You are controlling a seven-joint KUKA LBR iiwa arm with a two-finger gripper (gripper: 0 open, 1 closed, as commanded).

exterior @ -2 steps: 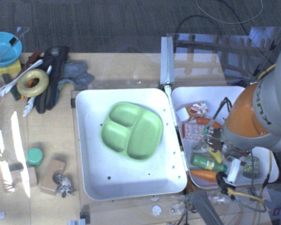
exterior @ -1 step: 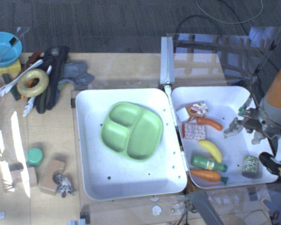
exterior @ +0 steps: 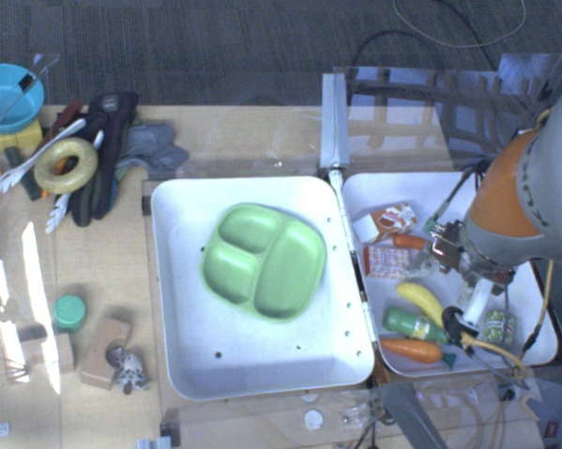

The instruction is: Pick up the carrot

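**Op:** Nearest me is the carrot (exterior: pixel 412 350), down against the near wall of the right bin (exterior: pixel 369 194). I count one carrot.

**Desk:** Which way from the gripper?

**Op:** The gripper (exterior: pixel 444 248) hangs over the middle of that bin, close to the packets. From there the carrot lies toward me and a touch left. Its long axis runs across my view, with the green stalk end to the right.

**Desk:** Released or clenched?

**Op:** I can't tell from this angle.

**Desk:** What's in between?

**Op:** One banana (exterior: pixel 421 301), then one green bottle (exterior: pixel 413 325) just beside the carrot and nearly parallel to it. There are two snack packets (exterior: pixel 394 220) at the far end and one small green pouch (exterior: pixel 496 328) off to the right. In the left bin (exterior: pixel 189 355) there's one green divided plate (exterior: pixel 264 262) with three wells.

**Desk:** Your read?

**Op:** I'd bring the one arm toward me, past the bottle, and close across the carrot's short side. The bottle crowds that approach.
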